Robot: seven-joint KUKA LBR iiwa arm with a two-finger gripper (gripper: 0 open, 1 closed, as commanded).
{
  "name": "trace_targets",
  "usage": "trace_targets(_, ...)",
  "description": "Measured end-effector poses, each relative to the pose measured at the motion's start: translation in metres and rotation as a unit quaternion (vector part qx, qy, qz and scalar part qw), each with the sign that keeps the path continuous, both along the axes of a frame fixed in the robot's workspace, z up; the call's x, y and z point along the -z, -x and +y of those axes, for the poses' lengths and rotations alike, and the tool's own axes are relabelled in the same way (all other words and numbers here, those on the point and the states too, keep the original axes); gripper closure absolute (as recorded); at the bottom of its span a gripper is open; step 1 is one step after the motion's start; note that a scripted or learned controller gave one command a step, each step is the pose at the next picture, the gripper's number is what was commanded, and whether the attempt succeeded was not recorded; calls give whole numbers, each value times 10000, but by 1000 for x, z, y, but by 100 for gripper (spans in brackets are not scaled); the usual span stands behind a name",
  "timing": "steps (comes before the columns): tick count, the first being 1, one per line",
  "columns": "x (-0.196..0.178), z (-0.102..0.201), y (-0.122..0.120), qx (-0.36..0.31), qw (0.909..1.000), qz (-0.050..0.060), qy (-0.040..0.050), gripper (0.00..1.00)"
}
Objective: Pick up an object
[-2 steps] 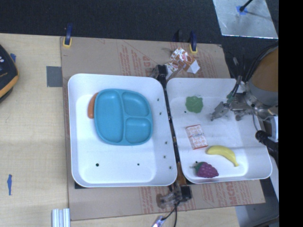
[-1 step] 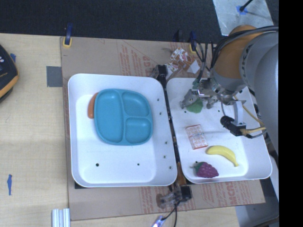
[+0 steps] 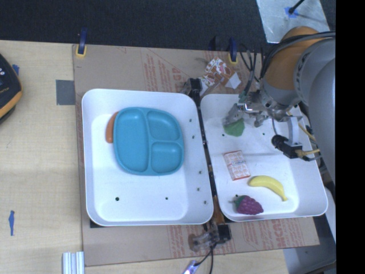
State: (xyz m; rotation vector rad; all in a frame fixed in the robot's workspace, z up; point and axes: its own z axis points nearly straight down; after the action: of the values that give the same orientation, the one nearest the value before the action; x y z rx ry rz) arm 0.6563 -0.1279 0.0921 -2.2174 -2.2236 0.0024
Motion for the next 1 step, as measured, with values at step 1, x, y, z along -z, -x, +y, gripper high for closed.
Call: trace_targets(1,-11,0,0,-21,10000,5,2,100)
